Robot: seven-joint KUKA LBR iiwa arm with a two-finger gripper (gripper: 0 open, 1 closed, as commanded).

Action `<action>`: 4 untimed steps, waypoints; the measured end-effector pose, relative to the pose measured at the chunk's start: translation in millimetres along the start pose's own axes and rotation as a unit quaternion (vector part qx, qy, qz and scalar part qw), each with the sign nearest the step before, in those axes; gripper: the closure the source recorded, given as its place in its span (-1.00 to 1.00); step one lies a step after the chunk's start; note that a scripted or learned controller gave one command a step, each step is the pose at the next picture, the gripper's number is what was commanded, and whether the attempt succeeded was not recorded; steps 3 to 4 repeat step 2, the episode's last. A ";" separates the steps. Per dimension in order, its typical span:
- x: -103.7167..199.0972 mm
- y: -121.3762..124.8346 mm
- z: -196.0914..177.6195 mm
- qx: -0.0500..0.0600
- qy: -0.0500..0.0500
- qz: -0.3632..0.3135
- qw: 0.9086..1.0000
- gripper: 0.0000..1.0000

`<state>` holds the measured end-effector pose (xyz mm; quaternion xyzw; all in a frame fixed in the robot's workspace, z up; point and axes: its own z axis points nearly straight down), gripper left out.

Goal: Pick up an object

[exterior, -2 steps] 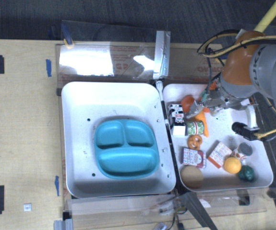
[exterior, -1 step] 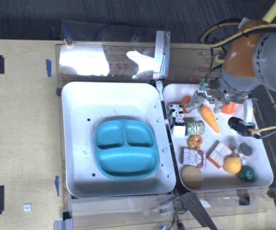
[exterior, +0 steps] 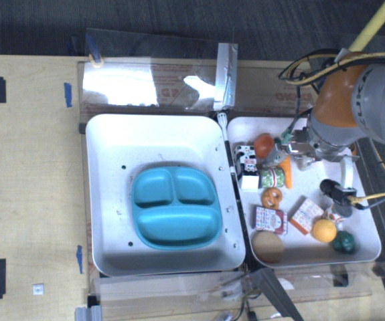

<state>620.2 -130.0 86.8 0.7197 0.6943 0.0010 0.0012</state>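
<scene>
Claw sits at right bin's 12 o'clock, released-or-clenched can't tell, with red ball and carrot crowded at its 8 o'clock, so it risks pinching two items or slipping off the ball.

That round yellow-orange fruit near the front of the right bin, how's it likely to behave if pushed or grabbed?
The round yellow-orange fruit looks ball-shaped, so a push would probably roll it, though the dark green object and red-and-white box beside it may stop it. Its smooth curved skin could slip from an off-centre pinch.
</scene>
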 end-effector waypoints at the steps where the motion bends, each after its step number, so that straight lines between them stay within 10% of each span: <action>1: -0.2 1.6 -11.9 -0.003 -0.001 0.000 1.000 1.00; 2: 69.9 -47.7 -100.1 0.000 0.001 0.071 0.997 1.00; 4: 69.9 -47.7 -100.1 0.000 0.001 0.071 0.997 1.00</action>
